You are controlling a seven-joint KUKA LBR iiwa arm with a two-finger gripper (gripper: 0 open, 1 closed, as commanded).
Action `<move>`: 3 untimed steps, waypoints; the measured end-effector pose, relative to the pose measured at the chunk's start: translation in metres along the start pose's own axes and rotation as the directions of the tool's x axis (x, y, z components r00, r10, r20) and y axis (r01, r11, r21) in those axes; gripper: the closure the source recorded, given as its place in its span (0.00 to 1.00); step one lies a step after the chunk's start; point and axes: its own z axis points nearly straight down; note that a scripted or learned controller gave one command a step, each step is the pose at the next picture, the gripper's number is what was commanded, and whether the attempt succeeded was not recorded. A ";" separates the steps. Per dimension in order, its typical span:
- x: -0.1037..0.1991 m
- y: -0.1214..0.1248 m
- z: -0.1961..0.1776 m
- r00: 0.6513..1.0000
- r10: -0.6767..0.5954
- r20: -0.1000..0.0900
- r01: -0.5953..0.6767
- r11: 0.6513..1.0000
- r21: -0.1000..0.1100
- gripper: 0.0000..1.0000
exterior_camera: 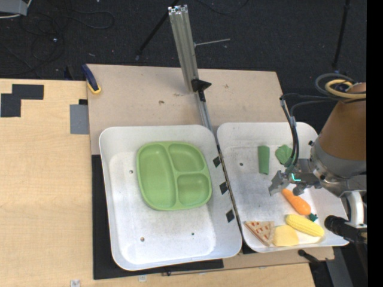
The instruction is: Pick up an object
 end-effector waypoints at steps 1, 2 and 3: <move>0.000 0.000 -0.001 1.000 0.000 0.000 0.000 1.000 -0.002 0.00; 0.003 -0.001 0.064 1.000 0.000 -0.002 0.000 1.000 0.007 0.00; 0.005 0.003 0.123 1.000 0.001 -0.002 -0.001 1.000 -0.003 0.00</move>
